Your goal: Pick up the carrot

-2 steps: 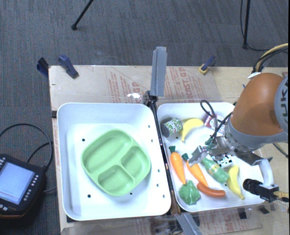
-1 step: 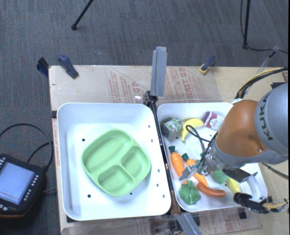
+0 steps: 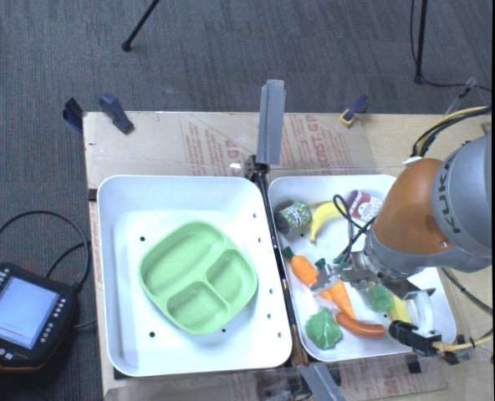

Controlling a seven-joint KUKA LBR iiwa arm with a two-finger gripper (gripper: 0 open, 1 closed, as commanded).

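The carrot (image 3: 303, 268), orange with a small green top, lies at the left side of the right bin (image 3: 331, 180), pointing toward the bin's middle. My gripper (image 3: 325, 279) is low in the bin just to the carrot's right, touching or nearly touching its tip. A second orange cone-shaped piece (image 3: 339, 296) lies right below the gripper. The arm's orange band and grey wrist (image 3: 415, 224) cover the bin's right part and hide what is beneath them.
The right bin also holds a banana (image 3: 323, 217), a patterned can (image 3: 293, 215), a red packet (image 3: 365, 203), a leafy green piece (image 3: 323, 329), a red-orange sausage (image 3: 360, 327) and a green item (image 3: 380, 296). A green divided plate (image 3: 199, 276) sits in the left bin (image 3: 114, 224).
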